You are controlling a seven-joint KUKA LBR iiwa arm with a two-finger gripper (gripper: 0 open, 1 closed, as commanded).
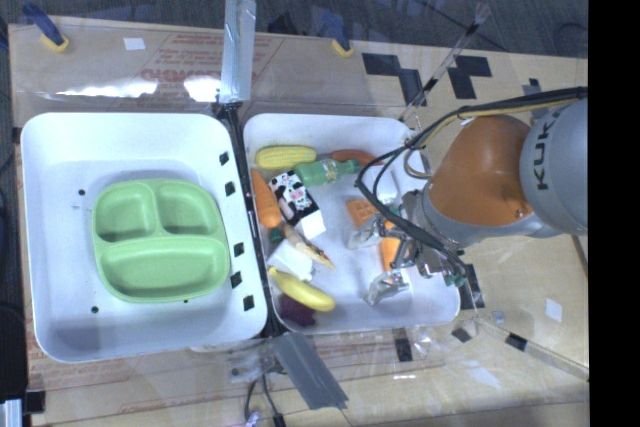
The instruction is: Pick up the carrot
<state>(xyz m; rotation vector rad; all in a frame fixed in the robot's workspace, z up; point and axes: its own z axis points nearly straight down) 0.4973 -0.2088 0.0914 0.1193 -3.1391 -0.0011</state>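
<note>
One carrot (266, 200) lies at right bin's (440, 313) left wall; one green tray (160, 240) left; gripper (385, 265) lowered, finger state indiscernible.

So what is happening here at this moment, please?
A grey robot arm reaches in from the right over the right bin, with its claw low among the toy foods. The carrot lies along that bin's left wall, apart from the claw and not gripped. The left bin holds a green divided plate.
</note>
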